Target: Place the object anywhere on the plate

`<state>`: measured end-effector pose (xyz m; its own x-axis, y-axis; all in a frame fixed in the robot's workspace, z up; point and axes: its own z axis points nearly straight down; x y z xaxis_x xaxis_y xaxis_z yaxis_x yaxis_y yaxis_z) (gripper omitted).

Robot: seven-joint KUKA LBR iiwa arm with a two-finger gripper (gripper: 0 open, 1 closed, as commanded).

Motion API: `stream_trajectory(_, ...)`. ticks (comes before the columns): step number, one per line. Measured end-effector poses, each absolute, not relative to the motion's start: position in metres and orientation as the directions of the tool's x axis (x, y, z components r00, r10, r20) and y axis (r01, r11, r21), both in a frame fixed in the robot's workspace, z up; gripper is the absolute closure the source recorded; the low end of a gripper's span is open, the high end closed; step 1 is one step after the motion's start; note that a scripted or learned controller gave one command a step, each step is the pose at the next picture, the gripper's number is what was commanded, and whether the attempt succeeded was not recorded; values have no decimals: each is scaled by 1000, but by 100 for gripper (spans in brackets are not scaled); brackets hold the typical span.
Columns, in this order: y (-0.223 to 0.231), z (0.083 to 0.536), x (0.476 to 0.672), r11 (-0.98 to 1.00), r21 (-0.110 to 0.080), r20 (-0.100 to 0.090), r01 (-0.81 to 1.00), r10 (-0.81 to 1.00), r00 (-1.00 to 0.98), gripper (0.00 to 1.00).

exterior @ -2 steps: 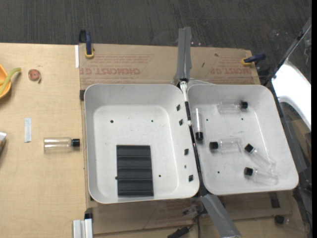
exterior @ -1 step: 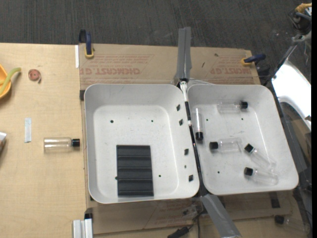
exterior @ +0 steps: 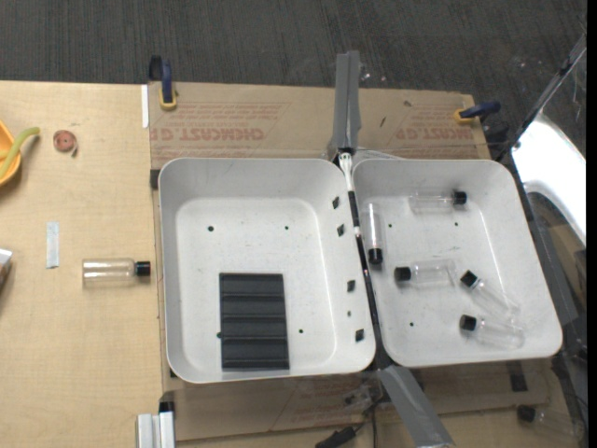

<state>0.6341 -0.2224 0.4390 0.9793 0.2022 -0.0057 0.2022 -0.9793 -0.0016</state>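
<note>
A black ribbed plate (exterior: 253, 321) lies flat in the left bin (exterior: 187, 203), near its front edge. The right bin (exterior: 522, 213) holds several clear vials with black caps, all lying on their sides. One vial (exterior: 372, 234) rests along the bin's left wall. Another vial (exterior: 437, 201) is near the back. A third vial (exterior: 424, 273) lies in the middle. More vials (exterior: 494, 329) lie toward the front right corner, close together.
On the wooden bench left of the bins lie a loose capped vial (exterior: 112, 269), a small white strip (exterior: 52, 245), a red disc (exterior: 63, 141) and an orange object (exterior: 6, 157) at the edge. Clamps (exterior: 163, 80) hold the cardboard under the bins.
</note>
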Motion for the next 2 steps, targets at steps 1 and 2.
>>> stream_trajectory(1, -209, 429, 646, -979, -2, -5, 202, 202, 979, 0)
stream_trajectory(2, -223, 440, 579, -980, -2, -5, 198, 198, 980, 0)
